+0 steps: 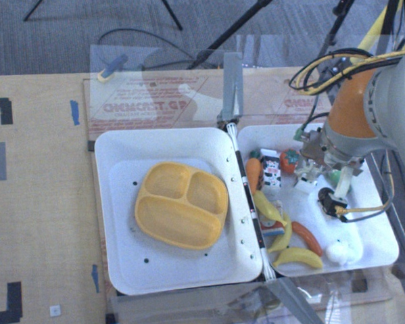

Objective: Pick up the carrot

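Bearing 2 white bins (pixel 117 216) side by side on bench (pixel 42 200), w/ blue tape bits (pixel 74 112).

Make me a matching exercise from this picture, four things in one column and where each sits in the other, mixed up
Things:
1. yellow divided plate
2. carrot
3. white ball
4. gripper

Places:
A. near corner of the right bin, on the arm's side
B. middle of the left bin
C. above the far half of the right bin
D. right bin, against the wall shared with the left bin, far end

Pairs: 1-B, 2-D, 3-A, 4-C
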